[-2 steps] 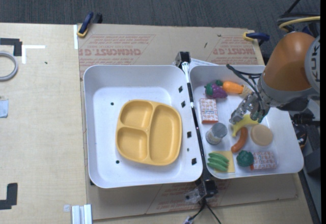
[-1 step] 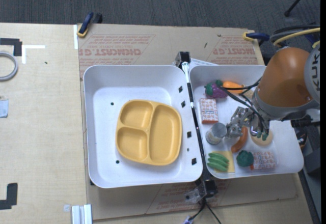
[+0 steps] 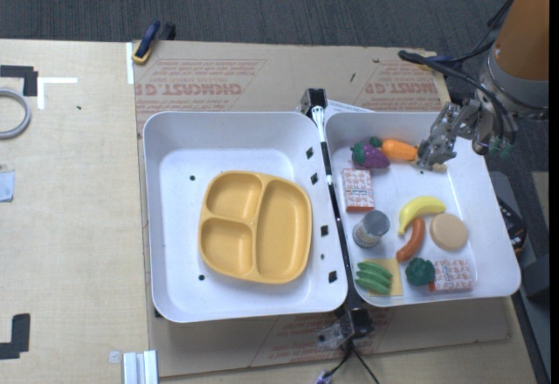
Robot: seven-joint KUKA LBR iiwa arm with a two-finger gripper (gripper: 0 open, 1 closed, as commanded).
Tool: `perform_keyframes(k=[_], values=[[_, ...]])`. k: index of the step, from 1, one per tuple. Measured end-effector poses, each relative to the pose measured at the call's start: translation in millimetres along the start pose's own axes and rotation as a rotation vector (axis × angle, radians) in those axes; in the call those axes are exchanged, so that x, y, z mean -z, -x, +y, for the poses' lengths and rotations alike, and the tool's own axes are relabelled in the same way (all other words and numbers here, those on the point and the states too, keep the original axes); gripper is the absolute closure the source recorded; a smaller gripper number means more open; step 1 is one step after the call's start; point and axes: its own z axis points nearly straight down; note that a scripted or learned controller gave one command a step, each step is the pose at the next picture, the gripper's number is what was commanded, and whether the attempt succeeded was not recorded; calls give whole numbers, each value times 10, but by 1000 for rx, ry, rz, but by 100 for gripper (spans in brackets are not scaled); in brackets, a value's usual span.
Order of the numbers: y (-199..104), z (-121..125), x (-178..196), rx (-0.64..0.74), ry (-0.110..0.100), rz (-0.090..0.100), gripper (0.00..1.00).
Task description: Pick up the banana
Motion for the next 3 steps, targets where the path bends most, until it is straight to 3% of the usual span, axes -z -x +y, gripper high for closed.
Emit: perform_keyframes(k=[1, 2, 3], values=[[0, -1, 0, -1, 0, 0, 0], [-90, -163, -921, 49, 0, 2, 0], [628, -303, -453, 35, 0, 1, 0]])
